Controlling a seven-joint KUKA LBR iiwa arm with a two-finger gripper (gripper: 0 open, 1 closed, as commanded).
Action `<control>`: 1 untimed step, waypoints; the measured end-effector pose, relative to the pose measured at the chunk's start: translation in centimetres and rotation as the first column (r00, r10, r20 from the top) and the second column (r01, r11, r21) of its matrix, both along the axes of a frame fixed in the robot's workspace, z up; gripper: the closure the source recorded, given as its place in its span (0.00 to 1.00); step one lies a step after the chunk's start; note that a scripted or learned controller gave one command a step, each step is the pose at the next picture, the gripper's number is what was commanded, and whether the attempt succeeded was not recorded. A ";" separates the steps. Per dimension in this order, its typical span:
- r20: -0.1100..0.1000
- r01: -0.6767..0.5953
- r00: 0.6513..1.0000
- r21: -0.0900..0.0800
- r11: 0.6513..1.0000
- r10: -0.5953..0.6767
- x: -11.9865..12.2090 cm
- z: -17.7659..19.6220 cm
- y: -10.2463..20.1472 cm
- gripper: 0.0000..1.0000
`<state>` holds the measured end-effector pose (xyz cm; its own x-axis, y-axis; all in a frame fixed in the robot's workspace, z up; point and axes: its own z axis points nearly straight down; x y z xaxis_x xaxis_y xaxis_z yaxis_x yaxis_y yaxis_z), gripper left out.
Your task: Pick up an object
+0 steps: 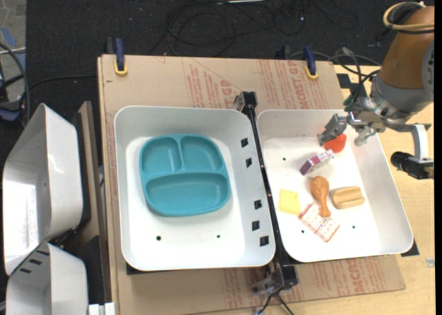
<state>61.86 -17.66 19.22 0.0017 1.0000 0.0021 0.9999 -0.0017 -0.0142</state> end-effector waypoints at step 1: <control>0.014 -0.003 1.000 -0.003 1.000 0.003 0.3 0.9 0.1 0.00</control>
